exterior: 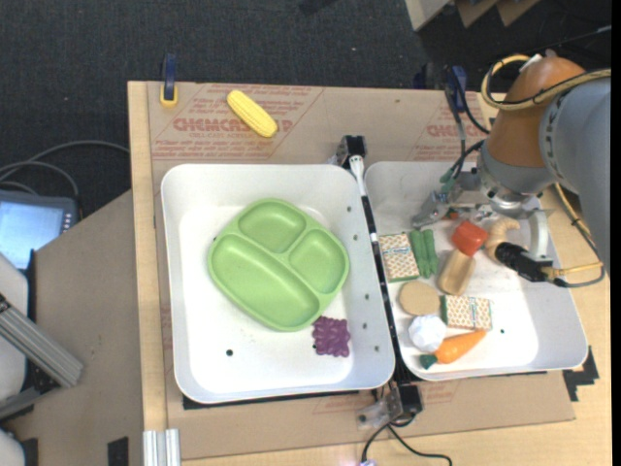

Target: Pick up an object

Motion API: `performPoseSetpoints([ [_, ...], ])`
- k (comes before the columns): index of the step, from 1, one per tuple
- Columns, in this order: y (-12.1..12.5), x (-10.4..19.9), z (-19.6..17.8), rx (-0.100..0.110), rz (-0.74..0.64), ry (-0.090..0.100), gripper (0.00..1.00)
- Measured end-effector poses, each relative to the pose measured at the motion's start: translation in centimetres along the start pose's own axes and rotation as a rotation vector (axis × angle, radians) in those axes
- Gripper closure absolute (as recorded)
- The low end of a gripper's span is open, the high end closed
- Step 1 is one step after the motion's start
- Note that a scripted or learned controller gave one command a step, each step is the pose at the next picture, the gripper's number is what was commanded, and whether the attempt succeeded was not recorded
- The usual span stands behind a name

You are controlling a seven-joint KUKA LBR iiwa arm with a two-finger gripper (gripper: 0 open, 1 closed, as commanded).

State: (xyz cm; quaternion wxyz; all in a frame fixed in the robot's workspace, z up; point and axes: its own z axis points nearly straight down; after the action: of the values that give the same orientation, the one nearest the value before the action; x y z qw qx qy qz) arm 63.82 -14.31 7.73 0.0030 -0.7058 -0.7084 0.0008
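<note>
bins (184,260): 2 | plate (278,263): 1 | grapes (331,336): 1 | corn (251,113): 1 | carrot (460,345): 1

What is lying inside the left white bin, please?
The left bin holds a green divided plate and, by the plate's near right edge, a purple grape bunch. Whatever may lie under the plate is covered and cannot be seen.

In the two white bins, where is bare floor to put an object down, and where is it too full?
The left bin has bare floor all around the green plate, widest along its left wall and front-left corner; purple grapes take the front right. The right bin is crowded in its middle and front-left, where the carrot lies. Its front-right corner is bare.
</note>
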Motion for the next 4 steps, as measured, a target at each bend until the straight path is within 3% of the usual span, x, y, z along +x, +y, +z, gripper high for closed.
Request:
performPoseSetpoints([
  [1, 0.1, -0.2, -1.8, -0.008, 0.002, -0.004, 1.00],
  [2, 0.1, -0.2, -1.8, -0.008, 0.003, -0.004, 0.00],
  [3, 3.0, -0.3, -0.8, -0.010, 0.002, -0.005, 0.00],
  [4, 2.9, -0.3, -1.9, -0.012, 0.002, -0.006, 1.00],
])
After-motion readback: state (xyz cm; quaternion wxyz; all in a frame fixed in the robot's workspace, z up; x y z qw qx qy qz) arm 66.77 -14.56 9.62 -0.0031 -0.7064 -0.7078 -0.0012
